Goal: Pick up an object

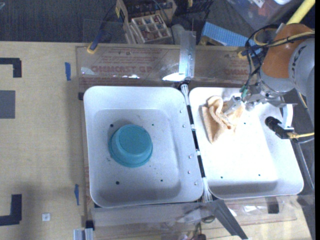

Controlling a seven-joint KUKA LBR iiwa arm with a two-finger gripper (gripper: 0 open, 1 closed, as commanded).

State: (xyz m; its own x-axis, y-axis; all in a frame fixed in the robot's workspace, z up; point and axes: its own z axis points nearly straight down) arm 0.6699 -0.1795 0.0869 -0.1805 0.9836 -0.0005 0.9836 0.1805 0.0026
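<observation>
**Mia:** Where is the cloth?

**Sam:** The tan cloth (pixel 219 117) lies crumpled in the right bin (pixel 255 176), near the wall that bin shares with the left bin (pixel 100 184). It sits toward the far end of the right bin.

**Mia:** And the tool?

**Sam:** The tool (pixel 237 104) is right at the cloth's far right corner. It seems to touch the cloth there. I cannot tell how it is set, or if it has the cloth.

**Mia:** Any words to read?

**Sam:** There is red print on the clear strip (pixel 131 64) behind the left bin, but it is too blurry to read.

**Mia:** How many things?

**Sam:** Two white bins on the tabletop (pixel 40 159). One cloth. One teal bowl (pixel 131 145), upside down, in the middle of the left bin. One arm (pixel 290 59), grey with an orange band.
</observation>
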